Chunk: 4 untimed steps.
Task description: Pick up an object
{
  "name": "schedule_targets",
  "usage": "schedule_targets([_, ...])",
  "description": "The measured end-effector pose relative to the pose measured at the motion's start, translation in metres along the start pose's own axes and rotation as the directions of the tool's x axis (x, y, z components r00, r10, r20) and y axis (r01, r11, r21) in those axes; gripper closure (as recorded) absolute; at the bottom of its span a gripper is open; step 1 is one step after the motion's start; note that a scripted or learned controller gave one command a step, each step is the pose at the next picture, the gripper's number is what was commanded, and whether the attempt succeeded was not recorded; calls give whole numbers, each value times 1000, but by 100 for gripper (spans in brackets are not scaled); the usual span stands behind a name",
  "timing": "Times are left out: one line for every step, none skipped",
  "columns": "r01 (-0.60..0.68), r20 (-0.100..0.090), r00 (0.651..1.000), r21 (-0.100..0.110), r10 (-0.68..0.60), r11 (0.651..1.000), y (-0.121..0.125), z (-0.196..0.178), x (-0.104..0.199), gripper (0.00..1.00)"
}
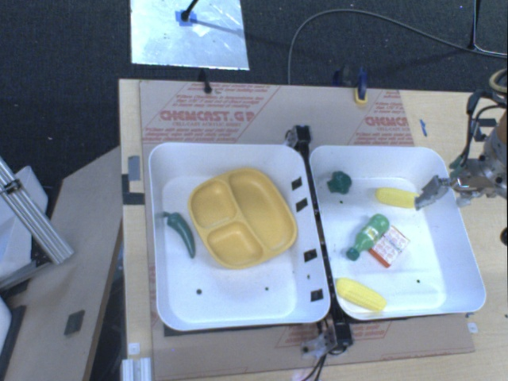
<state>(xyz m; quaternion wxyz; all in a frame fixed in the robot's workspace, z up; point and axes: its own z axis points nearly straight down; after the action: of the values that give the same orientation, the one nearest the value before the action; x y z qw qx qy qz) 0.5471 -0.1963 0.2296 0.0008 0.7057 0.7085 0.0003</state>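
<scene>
Two white bins sit on my bench, and I judge I'm on the approach: the gripper (pixel 431 190), fingers spread and holding nothing, hangs just right of the yellow corn (pixel 395 198) in the right bin (pixel 444 288), needing a short leftward descent.

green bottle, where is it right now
The green bottle lies tilted near the middle of the right bin in the camera view, touching the red-and-white packet on its right, below the yellow corn.

Grey metal wrist (pixel 480 173) with dark cables looped above, ending in slim grey jaws.
</scene>
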Motion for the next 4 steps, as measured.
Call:
schedule_targets([-3,-1,1000,3,3,1000,-2,44,-6,0])
schedule_targets([-2,-2,1000,4,2,1000,-2,88,1,0])
schedule_targets([-4,-1,1000,-4,4,1000,0,135,0,0])
schedule_targets([-1,-2,1000,-12,1,1000,4,121,1,100])
